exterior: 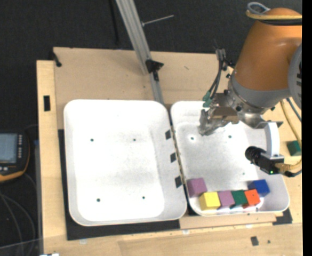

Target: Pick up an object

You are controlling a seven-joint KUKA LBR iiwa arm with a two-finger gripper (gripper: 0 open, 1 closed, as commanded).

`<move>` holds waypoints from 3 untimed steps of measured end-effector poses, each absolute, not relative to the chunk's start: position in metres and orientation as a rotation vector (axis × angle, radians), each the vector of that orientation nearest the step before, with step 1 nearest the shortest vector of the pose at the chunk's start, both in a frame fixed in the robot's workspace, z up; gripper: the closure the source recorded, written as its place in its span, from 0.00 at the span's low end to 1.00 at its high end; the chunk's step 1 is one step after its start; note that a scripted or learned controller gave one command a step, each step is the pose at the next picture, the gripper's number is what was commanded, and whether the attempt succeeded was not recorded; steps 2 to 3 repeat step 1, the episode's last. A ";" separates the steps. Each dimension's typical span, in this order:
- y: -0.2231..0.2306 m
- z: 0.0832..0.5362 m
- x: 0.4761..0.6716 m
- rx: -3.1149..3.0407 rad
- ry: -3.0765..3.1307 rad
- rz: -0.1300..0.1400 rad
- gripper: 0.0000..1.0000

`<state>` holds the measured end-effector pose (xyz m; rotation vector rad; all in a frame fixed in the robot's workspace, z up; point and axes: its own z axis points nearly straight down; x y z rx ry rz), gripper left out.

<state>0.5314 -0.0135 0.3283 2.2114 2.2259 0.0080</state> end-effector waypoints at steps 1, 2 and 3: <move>-0.016 0.325 0.532 2.219 2.222 0.002 0.00; -0.016 0.325 0.532 2.219 2.222 0.002 0.00; -0.016 0.325 0.532 2.219 2.222 0.002 0.00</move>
